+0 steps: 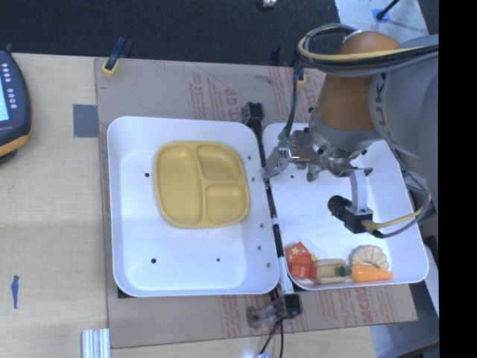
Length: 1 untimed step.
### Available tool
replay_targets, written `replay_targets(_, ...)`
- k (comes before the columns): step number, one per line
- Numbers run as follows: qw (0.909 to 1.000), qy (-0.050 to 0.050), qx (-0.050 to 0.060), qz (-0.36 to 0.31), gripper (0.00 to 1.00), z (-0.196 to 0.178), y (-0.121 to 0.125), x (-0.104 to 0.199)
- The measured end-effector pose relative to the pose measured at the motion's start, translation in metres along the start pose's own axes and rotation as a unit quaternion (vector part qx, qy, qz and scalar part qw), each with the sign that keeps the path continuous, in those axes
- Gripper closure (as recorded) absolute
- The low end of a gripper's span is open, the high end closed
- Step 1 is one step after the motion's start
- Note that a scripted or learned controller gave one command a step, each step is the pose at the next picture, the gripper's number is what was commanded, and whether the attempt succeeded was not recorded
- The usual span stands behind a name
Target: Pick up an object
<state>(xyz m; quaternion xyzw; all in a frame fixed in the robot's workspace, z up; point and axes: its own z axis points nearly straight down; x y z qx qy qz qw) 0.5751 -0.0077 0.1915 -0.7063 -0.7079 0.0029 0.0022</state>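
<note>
Several toy foods lie along the near edge of the right bin (402,200): a red piece (299,256), a tan block with a green end (329,269), an orange carrot (370,274) and a pale ridged pastry (370,256). The gripper (319,162) hangs below the arm's orange band over the far left part of this bin, seen from above. It stands well apart from the foods, which lie nearer the camera. The wrist body hides what is under it.
The left bin (127,222) holds a yellow divided plate (201,183). A black fitting with a yellow cable (352,215) hangs from the wrist over the right bin's middle. A handheld controller (11,103) lies at the bench's far left.
</note>
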Motion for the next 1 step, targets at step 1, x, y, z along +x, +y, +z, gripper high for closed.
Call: replay_targets(1, 1.0000, 0.000, -0.002, -0.001, 0.00, -0.0005, 0.0065, 0.0001)
